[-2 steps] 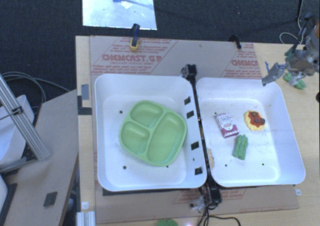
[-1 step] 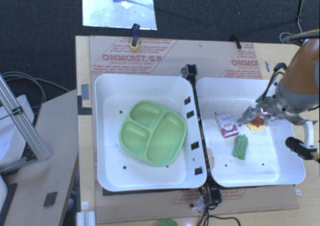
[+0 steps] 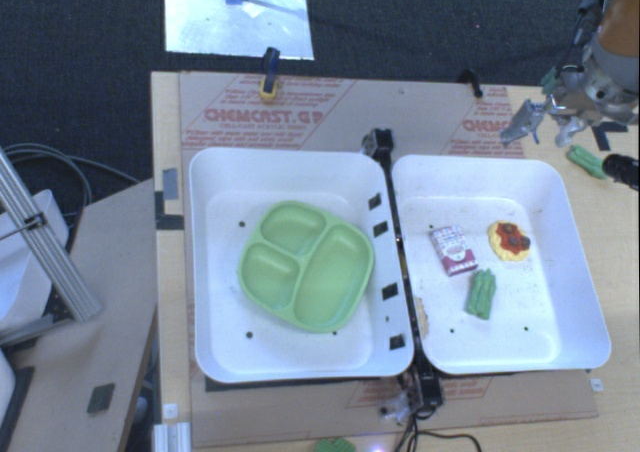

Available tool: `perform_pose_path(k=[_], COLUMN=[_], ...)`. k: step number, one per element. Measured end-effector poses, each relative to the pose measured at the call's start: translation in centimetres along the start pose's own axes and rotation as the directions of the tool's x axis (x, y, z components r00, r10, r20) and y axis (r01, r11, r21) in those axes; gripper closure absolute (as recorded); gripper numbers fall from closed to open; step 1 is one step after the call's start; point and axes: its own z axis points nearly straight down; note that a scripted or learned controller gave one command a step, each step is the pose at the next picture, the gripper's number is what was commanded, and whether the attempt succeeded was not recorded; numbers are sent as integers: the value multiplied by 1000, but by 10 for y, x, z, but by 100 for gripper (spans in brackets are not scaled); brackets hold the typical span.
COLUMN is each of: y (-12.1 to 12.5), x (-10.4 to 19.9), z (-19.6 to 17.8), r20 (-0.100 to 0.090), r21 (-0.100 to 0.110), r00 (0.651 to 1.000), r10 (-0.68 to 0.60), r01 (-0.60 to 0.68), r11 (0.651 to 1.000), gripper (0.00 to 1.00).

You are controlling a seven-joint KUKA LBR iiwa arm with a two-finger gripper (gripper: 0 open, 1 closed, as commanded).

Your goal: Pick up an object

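The right bin (image 3: pixel 560 190) holds three small objects. A pink-and-white packet (image 3: pixel 453 250) lies near its middle, a round yellow piece with a red top (image 3: pixel 510 240) sits to its right, and a green bundle of stalks (image 3: pixel 481 293) lies below them. My gripper (image 3: pixel 545 127) hangs above the bench just beyond the right bin's far right corner, well away from all three. Its fingers are open with nothing between them.
A light green divided plate (image 3: pixel 305 265) lies in the left bin (image 3: pixel 215 190). A black divider with clips (image 3: pixel 390 240) runs between the bins. A yellow clamp (image 3: pixel 269 80) and green clamp parts (image 3: pixel 585 160) sit on the bench's far edge. A metal sheet (image 3: pixel 235 0) lies beyond.
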Motion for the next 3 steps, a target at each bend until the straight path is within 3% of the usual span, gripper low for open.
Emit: perform_pose_path(k=[1,2,3], y=[-85,-194,-121], x=[27,14,21], z=[106,89,171], r20=[-11,-7,-10], r21=[34,27,20], r00=[1000,1000,1000], r10=[8,13,2], r01=[-8,-13,-1], r11=[999,1000,1000], gripper=[0,0,0])
